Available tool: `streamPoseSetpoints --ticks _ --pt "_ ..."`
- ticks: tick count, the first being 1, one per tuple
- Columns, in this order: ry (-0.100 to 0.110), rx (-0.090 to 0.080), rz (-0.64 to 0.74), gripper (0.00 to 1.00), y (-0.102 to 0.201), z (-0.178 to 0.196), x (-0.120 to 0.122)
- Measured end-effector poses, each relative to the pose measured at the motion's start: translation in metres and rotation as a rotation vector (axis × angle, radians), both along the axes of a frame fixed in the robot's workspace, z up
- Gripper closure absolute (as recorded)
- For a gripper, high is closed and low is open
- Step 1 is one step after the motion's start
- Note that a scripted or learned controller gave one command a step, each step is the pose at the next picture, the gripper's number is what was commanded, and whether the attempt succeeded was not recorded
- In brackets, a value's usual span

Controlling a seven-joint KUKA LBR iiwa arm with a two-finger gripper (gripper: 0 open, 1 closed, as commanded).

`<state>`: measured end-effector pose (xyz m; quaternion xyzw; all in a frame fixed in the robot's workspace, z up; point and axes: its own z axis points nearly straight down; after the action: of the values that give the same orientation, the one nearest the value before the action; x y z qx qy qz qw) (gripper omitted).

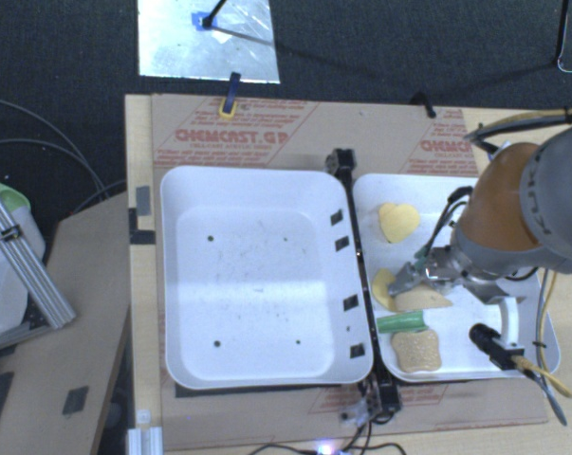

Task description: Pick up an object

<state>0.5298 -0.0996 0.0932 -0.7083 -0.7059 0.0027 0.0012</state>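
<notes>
Landmark: a green cylinder (401, 322) is seen lying on its side in the right bin (414, 183), close to that bin's near left corner.
Pincer: the pincer (411, 279) is seen low in the bin, just beyond the green cylinder, at a pale wedge (426, 300) and a yellow piece (384, 288).
Pincer state: whether it is wide or narrow cannot be told, and nothing is seen held in it.
Arm: the grey arm (513, 207) with its orange band is seen above the bin, beyond and to the right of the green cylinder.
Pale wedge: it is seen just beyond the green cylinder, touching it or nearly so.
Yellow piece: it is seen beyond the green cylinder, slightly to its left, partly covered by the pale wedge.
Yellow lump (399, 222): it is seen well beyond the green cylinder, towards the far wall.
Tan sponge (418, 352): it is seen just in front of the green cylinder, at the near wall.
Left bin (257, 282): it is seen left of the green cylinder, across the shared rims.
Desk (295, 131): both bins are carried on it.
</notes>
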Motion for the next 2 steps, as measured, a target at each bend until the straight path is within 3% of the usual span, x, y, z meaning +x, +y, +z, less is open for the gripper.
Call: streamPoseSetpoints --ticks 1,2 --pt "-0.021 0.007 0.019 0.00 0.115 0.097 0.067" --pt "-0.004 0.006 0.015 0.00 0.191 0.091 0.035"
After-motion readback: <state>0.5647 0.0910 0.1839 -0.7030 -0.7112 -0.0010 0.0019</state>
